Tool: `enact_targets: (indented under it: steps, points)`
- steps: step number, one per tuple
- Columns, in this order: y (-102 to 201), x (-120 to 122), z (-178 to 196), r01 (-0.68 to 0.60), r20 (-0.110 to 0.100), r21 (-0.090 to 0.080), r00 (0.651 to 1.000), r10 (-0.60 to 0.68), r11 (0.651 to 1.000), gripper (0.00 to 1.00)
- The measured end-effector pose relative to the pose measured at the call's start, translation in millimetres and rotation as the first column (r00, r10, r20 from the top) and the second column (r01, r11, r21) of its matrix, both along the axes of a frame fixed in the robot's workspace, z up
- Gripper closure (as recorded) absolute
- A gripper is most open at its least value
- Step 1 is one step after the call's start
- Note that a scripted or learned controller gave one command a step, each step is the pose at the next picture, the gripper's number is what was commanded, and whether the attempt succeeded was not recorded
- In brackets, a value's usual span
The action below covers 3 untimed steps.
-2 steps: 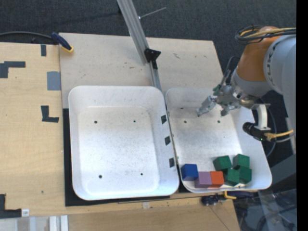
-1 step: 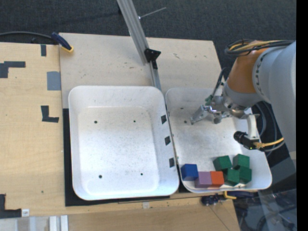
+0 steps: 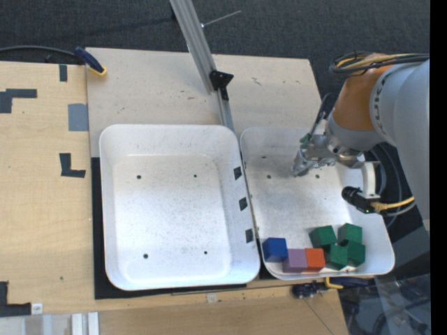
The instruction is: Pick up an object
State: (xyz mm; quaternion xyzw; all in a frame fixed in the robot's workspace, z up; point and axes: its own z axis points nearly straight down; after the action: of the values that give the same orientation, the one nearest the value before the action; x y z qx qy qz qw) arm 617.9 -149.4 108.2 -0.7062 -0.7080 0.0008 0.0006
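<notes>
Seven or so blocks crowd the right bin's (image 3: 279,187) near edge: blue block (image 3: 275,248), purple block (image 3: 297,259), orange block (image 3: 315,257), green blocks (image 3: 339,244) toward the near right corner. Best target looks like the blue one, freest at the cluster's left end; descend straight, fingers straddling it. Gripper (image 3: 304,165) hangs over the bin's far half, well apart from all blocks, carrying nothing, jaw state can't tell.
</notes>
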Motion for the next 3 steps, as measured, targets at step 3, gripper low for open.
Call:
enact_targets:
  steps: [3]
  points:
    - [12.6, 3.7, 175.3, 0.001, 0.008, -0.001, 1.0, -0.001, 1.0, 1.0]
